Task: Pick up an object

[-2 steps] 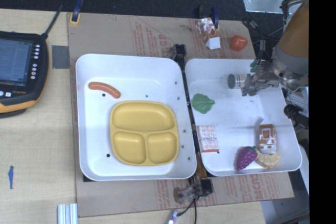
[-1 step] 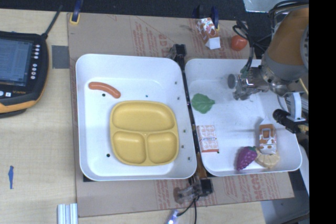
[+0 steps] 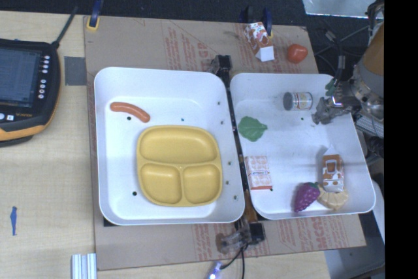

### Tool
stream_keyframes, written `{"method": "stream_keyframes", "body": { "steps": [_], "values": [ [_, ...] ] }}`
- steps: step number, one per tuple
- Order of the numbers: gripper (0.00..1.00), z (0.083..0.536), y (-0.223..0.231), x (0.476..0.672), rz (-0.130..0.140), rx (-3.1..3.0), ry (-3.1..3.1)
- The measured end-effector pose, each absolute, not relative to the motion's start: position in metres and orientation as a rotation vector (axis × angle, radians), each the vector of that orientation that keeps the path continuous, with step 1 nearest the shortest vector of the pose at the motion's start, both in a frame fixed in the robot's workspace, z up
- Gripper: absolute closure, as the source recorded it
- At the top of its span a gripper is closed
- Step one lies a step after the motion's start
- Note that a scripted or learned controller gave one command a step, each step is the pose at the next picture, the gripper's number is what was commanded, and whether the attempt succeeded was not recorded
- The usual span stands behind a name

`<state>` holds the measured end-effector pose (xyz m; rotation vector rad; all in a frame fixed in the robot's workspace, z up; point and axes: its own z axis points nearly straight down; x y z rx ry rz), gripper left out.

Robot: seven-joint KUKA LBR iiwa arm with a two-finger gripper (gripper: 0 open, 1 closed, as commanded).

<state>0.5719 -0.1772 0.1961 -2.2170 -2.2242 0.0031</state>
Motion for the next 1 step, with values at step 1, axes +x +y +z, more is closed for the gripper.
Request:
{"method": "stream_keyframes", "body": {
  "steps": [1],
  "values": [
    [1.00,0.1504,-0.1607,0.5658,0.006,-2.213,-2.225]
  ]
}}
